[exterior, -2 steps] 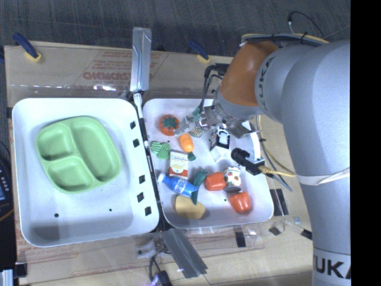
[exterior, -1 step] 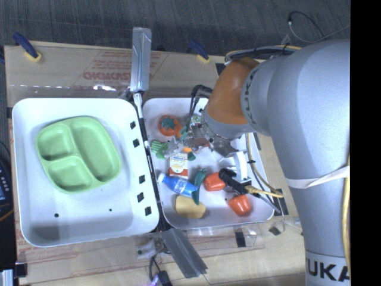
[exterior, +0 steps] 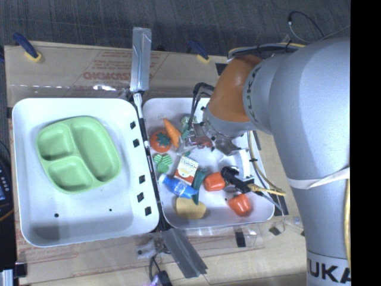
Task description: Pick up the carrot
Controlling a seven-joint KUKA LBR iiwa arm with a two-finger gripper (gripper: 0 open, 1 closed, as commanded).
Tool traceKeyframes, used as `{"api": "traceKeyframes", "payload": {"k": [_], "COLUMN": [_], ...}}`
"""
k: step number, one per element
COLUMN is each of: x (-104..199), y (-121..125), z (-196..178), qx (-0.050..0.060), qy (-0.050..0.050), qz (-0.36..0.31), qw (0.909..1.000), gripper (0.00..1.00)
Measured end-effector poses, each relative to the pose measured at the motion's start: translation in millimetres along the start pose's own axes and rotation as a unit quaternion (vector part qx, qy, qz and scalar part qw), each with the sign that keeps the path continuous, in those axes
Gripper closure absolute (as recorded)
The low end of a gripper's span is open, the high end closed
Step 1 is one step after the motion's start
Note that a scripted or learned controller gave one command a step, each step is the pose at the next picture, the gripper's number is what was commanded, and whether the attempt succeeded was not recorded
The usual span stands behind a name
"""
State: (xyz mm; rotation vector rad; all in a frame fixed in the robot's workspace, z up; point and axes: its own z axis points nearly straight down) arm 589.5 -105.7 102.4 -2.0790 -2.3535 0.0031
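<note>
The grey arm, nearest the camera, fills the right of the frame, its orange band hanging over the right bin. Below the band, the gripper sits low in the upper middle of that bin; whether its jaws are parted or closed cannot be told, since the wrist hides them.

Just left of the gripper lies the carrot, slanted, its lower end close against the tomato. Further out come a green ridged piece, a small printed carton, a blue bottle, a yellow piece, and two red-orange items toward the lower right.

The left bin holds a green divided tray.

The likely trouble is crowding: the tomato beside the carrot could be caught or nudged in a grasp, and the carrot's tapered, slanted shape could slip from a closing pinch. The bin's upper wall also leaves little room.
</note>
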Motion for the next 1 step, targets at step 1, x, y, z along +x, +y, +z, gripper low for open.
{"api": "traceKeyframes", "payload": {"k": [1], "x": [15.7], "y": [15.7], "z": [-116.1], "qx": [-0.002], "qy": [0.000], "qz": [-0.055], "qw": [0.9985], "gripper": [1.00]}}
